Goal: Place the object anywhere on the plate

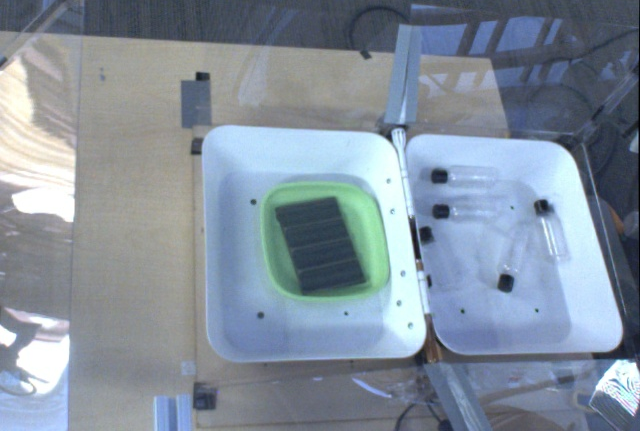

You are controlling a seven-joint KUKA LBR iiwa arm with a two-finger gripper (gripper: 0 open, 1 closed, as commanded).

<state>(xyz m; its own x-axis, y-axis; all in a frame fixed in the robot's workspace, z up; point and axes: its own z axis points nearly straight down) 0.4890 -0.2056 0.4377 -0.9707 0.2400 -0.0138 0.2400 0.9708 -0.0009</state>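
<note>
We see a dark ribbed rectangular block [319,245] lying on the lime-green square plastic plate [374,237] in the left white bin [225,249]; clear black-capped vials [464,176] scatter the right white bin [580,299].

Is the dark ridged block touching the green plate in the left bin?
Touching. The camera view shows the dark ridged block lying flat inside the green plate, resting on its floor, with green rim visible all around it.

We see two bins side by side on the surface [130,219]. Left bin [225,319]: plate [272,219] with ribbed block [320,245] on it. Right bin [590,319]: four vials [462,176] scattered, apart.
</note>
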